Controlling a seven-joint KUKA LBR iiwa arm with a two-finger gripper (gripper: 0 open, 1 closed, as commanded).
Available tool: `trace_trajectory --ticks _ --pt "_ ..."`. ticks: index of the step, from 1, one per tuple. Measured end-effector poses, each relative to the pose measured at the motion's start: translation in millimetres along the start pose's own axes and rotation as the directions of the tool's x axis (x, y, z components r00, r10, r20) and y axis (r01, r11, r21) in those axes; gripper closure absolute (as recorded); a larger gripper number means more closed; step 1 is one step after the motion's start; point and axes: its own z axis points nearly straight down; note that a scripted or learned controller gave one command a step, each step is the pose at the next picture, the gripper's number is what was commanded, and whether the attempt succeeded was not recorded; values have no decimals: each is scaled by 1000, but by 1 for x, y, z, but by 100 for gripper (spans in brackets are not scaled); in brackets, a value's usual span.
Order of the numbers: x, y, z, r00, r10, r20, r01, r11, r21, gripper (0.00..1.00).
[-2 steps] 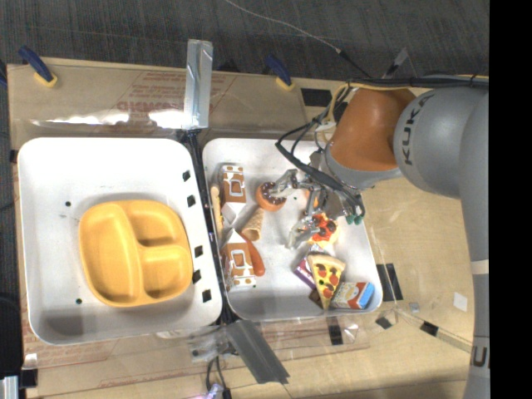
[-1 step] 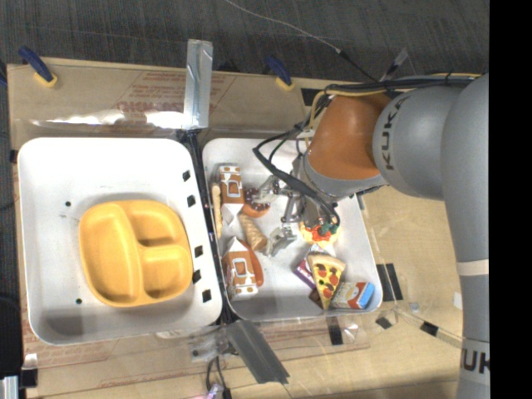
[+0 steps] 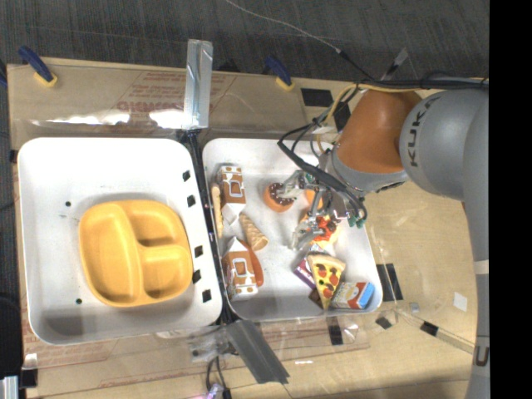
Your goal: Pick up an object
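The right bin [image 3: 249,155] holds several toy foods. A chocolate donut [image 3: 280,196] lies near its middle, an ice cream cone [image 3: 253,231] left of centre, and a pizza slice [image 3: 326,274] at the lower right beside a small red and blue box [image 3: 359,295]. Two brown and white frosted pieces sit along the left wall, one at the top [image 3: 232,183] and one at the bottom [image 3: 242,273]. My gripper [image 3: 317,225] hangs low over the bin's right side, just above the pizza slice, over a small red and orange item [image 3: 326,224] that it partly hides.
A yellow divided plate [image 3: 133,250] lies in the left bin [image 3: 41,165]. A thin wooden stick [image 3: 217,210] rests along the right bin's left wall. The arm's orange band [image 3: 374,135] and loose cables [image 3: 303,144] overhang the right bin's upper right corner.
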Motion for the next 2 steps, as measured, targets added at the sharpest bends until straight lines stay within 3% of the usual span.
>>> trace_trajectory --ticks 1,2 --pt "-13 -2 -1 1000 -22 1 22 1000 0 0" --pt "-7 1 0 998 -64 -2 64 998 -1 0"
